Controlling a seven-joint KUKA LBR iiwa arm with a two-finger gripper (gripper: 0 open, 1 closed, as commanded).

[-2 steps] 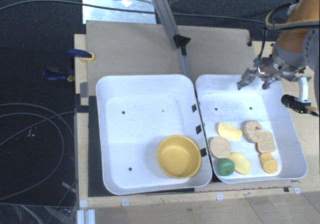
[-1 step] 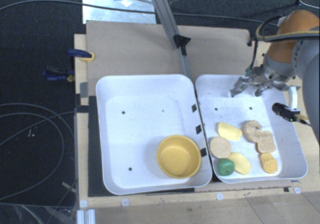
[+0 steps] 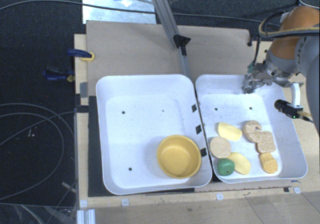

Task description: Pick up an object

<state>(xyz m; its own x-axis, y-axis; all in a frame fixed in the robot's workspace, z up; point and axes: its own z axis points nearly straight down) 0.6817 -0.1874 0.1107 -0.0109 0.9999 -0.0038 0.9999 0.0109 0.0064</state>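
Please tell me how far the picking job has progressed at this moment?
Nothing looks picked yet. The two-finger gripper hangs at the far rim of the right white bin, apart from the small food-shaped pieces, such as the pale yellow oval piece. The yellow plastic bowl sits in the left white bin. Reaching, grasping and lifting remain.

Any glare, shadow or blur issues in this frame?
Camera view: even, soft light; right bin and left bin bright, not blown out; bright glare patch on the floor at the top; faint shadow under the bowl; gripper small and soft, fingers unreadable.
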